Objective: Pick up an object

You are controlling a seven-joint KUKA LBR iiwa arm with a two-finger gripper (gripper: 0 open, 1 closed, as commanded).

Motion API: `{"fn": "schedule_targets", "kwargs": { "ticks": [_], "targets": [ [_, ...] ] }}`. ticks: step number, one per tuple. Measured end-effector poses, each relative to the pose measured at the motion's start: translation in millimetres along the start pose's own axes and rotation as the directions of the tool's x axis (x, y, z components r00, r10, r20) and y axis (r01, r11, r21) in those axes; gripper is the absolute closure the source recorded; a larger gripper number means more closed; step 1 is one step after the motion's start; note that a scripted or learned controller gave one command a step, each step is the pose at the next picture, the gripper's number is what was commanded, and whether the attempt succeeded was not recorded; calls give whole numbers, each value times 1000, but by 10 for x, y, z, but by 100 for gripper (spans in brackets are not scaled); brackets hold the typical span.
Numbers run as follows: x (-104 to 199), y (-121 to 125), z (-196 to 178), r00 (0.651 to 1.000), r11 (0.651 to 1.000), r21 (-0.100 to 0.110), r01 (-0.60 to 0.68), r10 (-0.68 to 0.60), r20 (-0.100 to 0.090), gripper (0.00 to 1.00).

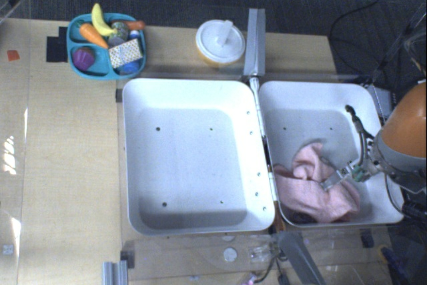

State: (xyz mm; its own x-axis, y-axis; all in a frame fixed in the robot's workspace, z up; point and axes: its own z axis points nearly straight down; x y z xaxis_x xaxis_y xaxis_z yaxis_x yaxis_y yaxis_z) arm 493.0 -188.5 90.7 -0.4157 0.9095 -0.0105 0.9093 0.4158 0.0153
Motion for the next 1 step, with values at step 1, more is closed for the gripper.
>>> {"fn": "schedule_targets", "kwargs": {
  "ticks": [1],
  "targets": [
    [230,886,13,989,989,0,150,-150,-3,0]
  ]
}}
